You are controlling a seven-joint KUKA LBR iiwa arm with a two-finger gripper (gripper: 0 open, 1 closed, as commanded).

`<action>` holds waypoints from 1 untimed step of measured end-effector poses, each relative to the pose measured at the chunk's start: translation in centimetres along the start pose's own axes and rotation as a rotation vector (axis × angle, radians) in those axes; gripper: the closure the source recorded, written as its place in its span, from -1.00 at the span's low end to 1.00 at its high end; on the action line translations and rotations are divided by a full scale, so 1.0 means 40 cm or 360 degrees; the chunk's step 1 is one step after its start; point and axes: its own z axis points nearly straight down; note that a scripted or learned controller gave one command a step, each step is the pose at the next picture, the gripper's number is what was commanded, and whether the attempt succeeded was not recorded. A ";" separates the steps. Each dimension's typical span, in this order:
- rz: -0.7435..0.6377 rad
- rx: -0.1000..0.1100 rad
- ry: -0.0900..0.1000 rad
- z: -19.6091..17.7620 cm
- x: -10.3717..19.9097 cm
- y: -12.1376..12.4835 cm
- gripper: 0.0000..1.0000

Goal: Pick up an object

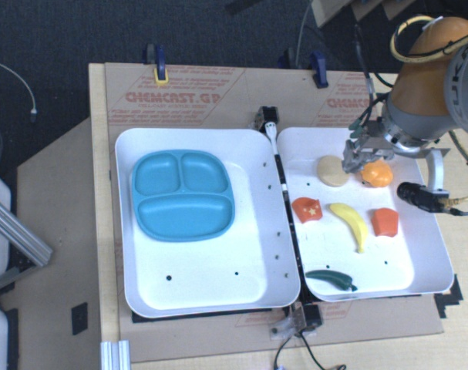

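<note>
There's the brown bench [218,91], and sitting side by side on it, the left white bin [141,284] and right white bin [426,260].

left bin [141,284] — divided plate [184,194] | right bin [419,272] — banana [351,223] between tomato [308,209] and pepper chunk [385,222]

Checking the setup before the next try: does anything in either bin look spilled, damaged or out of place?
Nothing stands out. The blue divided plate lies flat in the left bin; the food pieces lie apart in the right bin, gripper low among them.
</note>
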 end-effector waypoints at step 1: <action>0.0001 0.0003 0.0000 -0.083 0.000 0.004 1.00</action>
